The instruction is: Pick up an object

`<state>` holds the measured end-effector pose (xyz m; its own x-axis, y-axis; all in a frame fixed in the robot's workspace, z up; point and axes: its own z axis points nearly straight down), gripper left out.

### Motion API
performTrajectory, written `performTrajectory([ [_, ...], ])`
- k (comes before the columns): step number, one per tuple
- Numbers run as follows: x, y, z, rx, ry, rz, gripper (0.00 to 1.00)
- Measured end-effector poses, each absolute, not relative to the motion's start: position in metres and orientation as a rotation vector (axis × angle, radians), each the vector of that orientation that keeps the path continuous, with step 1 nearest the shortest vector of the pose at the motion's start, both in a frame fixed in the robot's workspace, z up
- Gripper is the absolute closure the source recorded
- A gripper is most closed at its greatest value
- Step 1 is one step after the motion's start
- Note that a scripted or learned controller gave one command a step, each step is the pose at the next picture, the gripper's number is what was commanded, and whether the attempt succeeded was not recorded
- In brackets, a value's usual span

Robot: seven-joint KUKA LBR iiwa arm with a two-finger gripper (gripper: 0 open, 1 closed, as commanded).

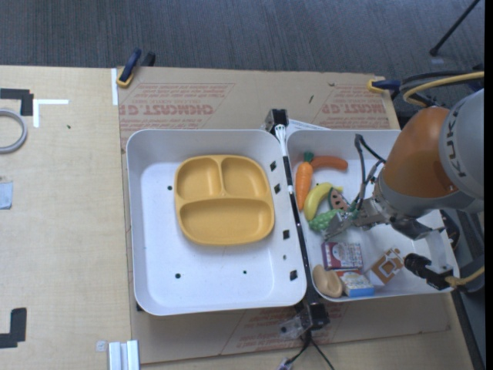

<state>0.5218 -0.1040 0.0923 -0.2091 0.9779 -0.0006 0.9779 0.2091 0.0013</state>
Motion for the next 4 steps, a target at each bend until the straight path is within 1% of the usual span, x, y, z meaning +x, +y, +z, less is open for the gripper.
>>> performTrajectory([
  [1,0.478,-0.098,0.092,1.987,2.434,0.0,0.0],
  [2,0.482,-0.099,0.104,1.982,2.419,0.011,1.0],
  [3,0.523,-0.084,0.337,1.722,2.623,0.001,1.0],
  [4,0.532,-0.131,0.527,1.486,2.763,0.0,1.0],
])
